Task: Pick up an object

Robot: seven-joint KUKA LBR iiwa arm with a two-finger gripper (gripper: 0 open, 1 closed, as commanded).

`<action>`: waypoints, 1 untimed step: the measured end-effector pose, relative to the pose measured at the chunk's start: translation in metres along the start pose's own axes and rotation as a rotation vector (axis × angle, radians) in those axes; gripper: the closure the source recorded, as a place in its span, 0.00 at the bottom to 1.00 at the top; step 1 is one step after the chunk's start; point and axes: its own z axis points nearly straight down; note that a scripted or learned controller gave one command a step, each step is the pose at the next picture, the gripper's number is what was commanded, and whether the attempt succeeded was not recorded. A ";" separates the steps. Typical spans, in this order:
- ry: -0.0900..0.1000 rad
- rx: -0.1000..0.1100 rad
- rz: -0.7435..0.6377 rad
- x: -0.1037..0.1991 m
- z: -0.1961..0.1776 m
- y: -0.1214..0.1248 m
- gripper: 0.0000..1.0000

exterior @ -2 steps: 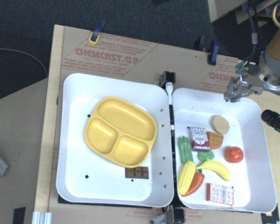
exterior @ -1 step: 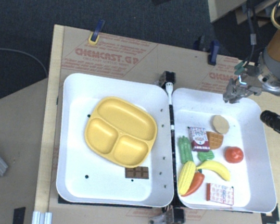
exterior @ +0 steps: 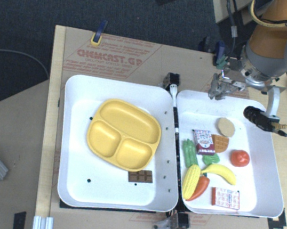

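Observation:
My gripper (exterior: 220,90) hangs over the far left rim of the right bin (exterior: 274,175), apart from the toy food below it. Closest to it lies a tan round piece (exterior: 227,127). Further forward are a red-and-white packet (exterior: 201,140), a brown waffle (exterior: 219,144) and a red tomato (exterior: 240,158). Nearer the front lie a green bean pod (exterior: 189,152), a banana (exterior: 221,173), a corn cob (exterior: 191,181), a red chili (exterior: 201,188) and a small red-and-white box (exterior: 226,198).
The left bin (exterior: 71,143) holds a yellow divided plate (exterior: 124,134) and a brown chocolate bar (exterior: 140,177). A black divider strip (exterior: 174,116) runs between the bins. The arm's black attachment (exterior: 259,117) overhangs the right bin's far right corner.

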 end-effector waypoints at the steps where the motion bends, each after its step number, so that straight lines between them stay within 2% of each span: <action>1: 0.001 0.003 0.000 0.046 0.008 0.002 1.00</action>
